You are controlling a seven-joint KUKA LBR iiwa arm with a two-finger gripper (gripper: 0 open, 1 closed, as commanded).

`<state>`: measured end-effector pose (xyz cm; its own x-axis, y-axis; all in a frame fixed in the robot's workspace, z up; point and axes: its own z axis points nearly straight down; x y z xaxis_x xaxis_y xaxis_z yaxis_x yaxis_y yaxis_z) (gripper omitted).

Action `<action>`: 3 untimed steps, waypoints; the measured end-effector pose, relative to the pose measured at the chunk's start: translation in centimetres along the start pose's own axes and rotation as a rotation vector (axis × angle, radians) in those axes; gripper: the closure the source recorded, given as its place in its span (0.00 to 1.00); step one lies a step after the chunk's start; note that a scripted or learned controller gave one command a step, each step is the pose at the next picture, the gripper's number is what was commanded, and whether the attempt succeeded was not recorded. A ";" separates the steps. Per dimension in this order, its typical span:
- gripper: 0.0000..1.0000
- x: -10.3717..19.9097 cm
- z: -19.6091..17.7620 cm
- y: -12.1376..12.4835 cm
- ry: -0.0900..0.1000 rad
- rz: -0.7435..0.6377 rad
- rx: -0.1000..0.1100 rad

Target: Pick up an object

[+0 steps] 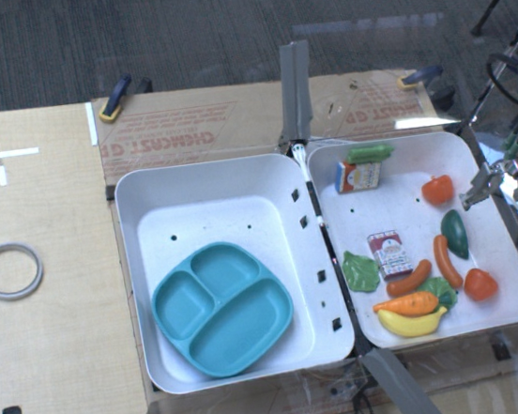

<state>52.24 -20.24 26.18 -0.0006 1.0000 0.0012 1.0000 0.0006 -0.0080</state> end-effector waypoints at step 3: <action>1.00 -1.3 16.5 0.8 0.007 0.060 0.002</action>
<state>52.91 -21.52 9.69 0.0592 0.9982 0.0077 0.9982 -0.0592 -0.0100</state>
